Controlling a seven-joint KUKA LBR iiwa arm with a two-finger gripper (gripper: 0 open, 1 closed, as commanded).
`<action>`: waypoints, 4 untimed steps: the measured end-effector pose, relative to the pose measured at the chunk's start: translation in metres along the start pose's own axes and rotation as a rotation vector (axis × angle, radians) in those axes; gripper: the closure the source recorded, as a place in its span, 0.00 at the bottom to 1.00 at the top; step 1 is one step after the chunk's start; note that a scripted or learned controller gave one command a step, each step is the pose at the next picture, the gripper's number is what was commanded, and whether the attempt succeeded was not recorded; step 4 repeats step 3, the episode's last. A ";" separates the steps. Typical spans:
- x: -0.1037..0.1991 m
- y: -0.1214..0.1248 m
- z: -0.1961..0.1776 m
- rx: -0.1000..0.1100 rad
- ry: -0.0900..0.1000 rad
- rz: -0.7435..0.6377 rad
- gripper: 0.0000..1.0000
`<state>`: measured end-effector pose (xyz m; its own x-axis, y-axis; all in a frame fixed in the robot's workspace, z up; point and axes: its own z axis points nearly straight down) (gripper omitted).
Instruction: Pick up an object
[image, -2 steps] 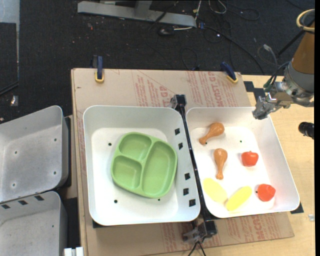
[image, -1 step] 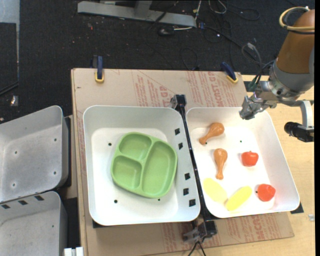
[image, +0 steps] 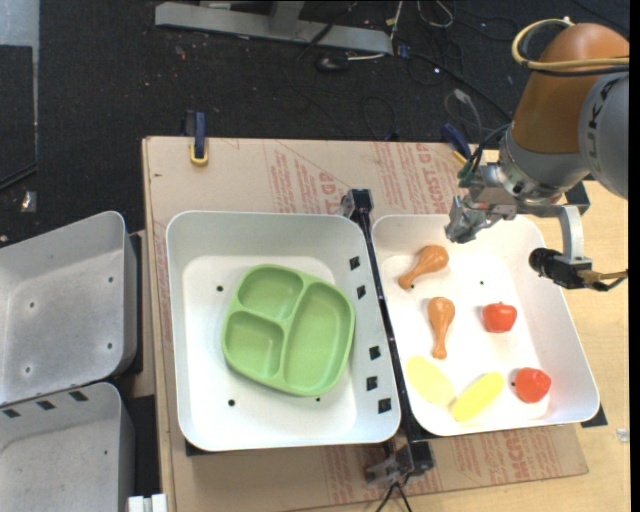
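Dark floor surrounds the table (image: 250, 170). At upper right, the gripper (image: 462, 228), its opening impossible to judge, hovers just above the upper drumstick (image: 425, 265) in the right bin (image: 570, 330), likely lining up.

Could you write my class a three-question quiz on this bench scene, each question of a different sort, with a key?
1. True or false: the green divided plate lies in the left bin.
2. How many toy drumsticks lie in the right bin?
3. Which item lies nearest the gripper? A. upper drumstick B. yellow piece C. lower red tomato

Key
1. True.
2. Two: the upper drumstick and the lower drumstick.
3. A; the gripper hangs over the right bin's far edge, just above that drumstick.
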<state>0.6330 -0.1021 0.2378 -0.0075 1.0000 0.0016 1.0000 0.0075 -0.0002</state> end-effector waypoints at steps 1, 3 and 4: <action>0.063 0.004 -0.005 -0.002 -0.001 -0.001 1.00; 0.187 0.014 0.000 -0.001 0.000 -0.002 1.00; 0.187 0.014 0.000 -0.001 0.000 -0.002 1.00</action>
